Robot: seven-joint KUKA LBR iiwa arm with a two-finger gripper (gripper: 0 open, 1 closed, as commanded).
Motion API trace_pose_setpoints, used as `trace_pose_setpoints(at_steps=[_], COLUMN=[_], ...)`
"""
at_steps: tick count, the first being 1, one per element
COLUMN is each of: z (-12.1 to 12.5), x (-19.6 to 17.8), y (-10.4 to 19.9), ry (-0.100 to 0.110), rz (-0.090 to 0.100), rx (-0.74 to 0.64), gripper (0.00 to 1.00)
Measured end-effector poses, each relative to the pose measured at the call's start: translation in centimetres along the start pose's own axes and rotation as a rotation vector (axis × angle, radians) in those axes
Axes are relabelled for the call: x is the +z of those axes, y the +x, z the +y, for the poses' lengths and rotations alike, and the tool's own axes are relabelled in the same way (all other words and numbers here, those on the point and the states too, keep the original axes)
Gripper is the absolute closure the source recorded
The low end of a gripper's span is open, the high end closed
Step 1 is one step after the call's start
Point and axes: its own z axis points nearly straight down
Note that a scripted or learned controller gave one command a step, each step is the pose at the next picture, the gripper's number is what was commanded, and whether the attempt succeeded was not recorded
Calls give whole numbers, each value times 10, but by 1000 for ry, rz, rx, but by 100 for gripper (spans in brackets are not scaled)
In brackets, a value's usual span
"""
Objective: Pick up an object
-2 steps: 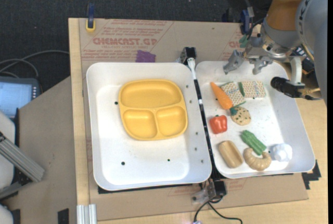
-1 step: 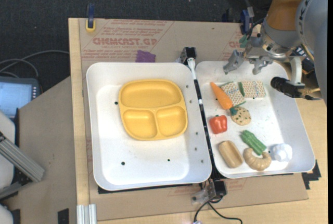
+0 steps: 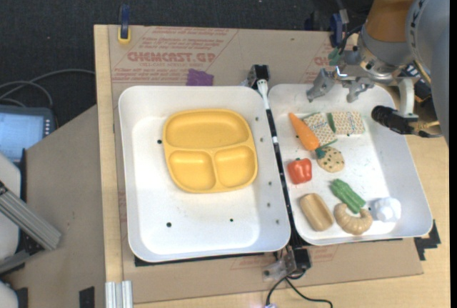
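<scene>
Grey arm [image 3: 421, 6] reaches in, jaws spread apart.

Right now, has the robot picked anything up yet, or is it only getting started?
Only starting, it seems. Nothing looks lifted: the carrot, red pepper, cookie and croissant all lie in the right bin, and the yellow plate sits in the left one. The hand hovers open over the right bin's far edge with nothing between its fingers. Choosing an item, gripping and lifting it all remain.
</scene>
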Motion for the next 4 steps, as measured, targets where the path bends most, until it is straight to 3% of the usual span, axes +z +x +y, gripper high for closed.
trace_pose_setpoints(at_steps=[4], z=[0], x=[0], y=[0], ry=[0], rz=[0], rx=[0], gripper=[0])
